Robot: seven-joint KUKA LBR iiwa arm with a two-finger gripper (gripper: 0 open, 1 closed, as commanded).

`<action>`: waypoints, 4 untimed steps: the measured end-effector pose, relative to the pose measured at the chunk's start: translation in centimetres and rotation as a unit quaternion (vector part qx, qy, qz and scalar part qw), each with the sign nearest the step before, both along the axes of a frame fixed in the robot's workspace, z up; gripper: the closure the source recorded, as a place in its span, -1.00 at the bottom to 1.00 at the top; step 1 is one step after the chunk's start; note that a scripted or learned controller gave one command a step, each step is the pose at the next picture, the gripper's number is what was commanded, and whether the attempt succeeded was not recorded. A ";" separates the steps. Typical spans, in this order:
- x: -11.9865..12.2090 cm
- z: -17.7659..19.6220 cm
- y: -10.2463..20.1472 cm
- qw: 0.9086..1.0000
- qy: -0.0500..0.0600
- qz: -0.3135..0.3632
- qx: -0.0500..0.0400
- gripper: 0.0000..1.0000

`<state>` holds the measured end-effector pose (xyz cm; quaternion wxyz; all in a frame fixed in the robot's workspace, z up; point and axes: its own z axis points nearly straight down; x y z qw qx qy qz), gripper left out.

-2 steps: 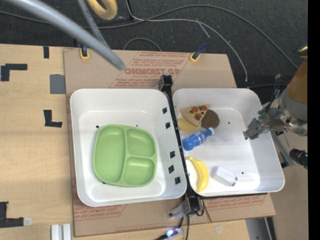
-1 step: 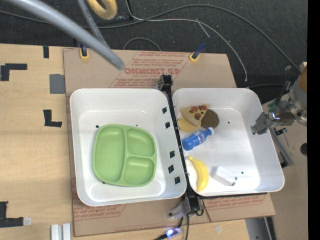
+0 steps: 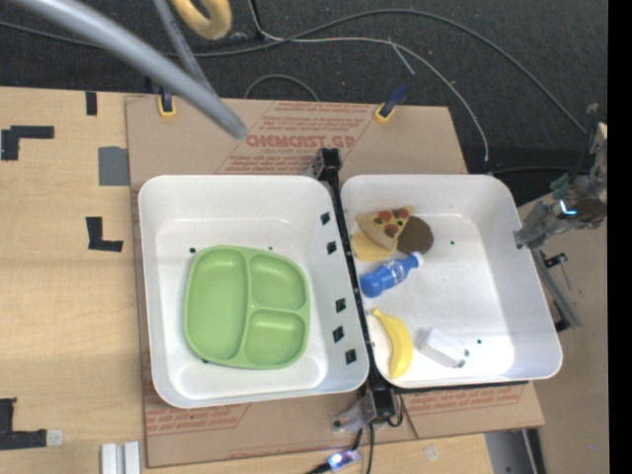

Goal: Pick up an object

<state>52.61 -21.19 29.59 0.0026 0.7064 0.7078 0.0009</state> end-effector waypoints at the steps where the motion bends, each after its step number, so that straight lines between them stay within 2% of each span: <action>1: 1.2 -1.6 4.5 1.000 0.003 0.002 0.002 1.00; 4: 6.2 -2.5 21.5 1.000 0.003 0.003 0.002 1.00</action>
